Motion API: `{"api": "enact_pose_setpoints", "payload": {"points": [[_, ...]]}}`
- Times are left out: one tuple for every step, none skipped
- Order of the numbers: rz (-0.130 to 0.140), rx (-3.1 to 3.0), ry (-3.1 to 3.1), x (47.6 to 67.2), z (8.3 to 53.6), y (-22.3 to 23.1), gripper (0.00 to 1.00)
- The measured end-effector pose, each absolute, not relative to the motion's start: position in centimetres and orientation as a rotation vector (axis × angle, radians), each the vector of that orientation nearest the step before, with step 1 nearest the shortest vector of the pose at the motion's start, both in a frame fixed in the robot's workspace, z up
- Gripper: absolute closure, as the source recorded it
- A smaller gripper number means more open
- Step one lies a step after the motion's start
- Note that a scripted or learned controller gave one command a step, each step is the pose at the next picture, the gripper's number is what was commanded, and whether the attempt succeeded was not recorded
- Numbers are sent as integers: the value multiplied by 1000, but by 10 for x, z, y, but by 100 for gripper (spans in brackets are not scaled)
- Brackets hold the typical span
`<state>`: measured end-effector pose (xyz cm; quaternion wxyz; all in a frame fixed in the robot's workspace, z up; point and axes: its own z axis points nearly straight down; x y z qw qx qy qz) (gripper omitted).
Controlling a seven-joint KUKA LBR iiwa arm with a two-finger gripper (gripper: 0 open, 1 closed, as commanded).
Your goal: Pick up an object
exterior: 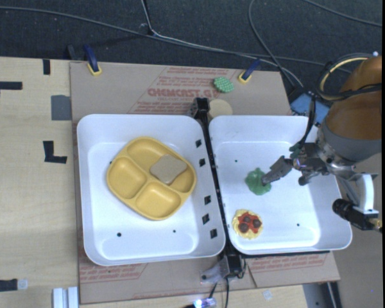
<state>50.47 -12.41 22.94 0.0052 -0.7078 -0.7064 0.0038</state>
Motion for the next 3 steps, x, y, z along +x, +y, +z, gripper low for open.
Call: {"api": "enact_pose_setpoints", "payload": {"points": [[2, -2219, -2222, 507, 235, -124, 0], [6, -2217, -2220, 510, 185, -114, 0], [7, -2215, -2219, 509, 123, -107, 0]]}}
